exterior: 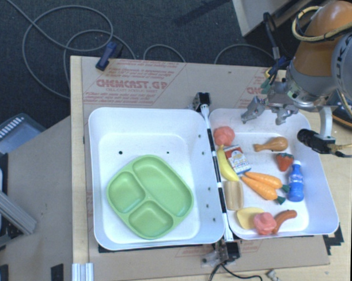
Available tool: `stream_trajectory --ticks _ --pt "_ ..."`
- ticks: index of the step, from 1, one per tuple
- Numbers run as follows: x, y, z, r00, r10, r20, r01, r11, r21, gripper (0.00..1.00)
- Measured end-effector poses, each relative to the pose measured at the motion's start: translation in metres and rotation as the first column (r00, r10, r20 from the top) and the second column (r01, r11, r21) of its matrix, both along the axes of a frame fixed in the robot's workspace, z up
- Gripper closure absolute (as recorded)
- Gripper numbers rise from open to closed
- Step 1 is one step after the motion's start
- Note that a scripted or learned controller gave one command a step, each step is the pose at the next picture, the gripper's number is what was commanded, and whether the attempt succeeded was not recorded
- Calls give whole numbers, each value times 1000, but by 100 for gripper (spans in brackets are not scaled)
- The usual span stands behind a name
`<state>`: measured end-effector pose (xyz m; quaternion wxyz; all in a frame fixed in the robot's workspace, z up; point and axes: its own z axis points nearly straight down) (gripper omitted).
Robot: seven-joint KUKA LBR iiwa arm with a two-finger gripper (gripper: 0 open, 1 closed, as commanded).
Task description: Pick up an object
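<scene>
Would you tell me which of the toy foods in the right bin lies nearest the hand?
The chicken drumstick, brown and lying just below the hand at the bin's far end. The tomato is farther left; the carrots and banana lie lower.

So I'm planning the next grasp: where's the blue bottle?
The bottle lies in the right bin, near its right wall, just below the strawberry and right of the carrots.

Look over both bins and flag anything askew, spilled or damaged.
Nothing stands out. The green plate lies flat in the left bin. The toy foods, such as the banana, carrots and blue bottle, lie loose inside the right bin. The pincer hangs above its far edge.
</scene>
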<state>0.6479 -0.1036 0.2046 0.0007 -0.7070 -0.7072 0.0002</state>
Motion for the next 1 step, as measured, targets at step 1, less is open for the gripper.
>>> stream_trajectory --ticks 1 --pt "-23 -52 -54 1000 0 -1 0 1000 0 0"
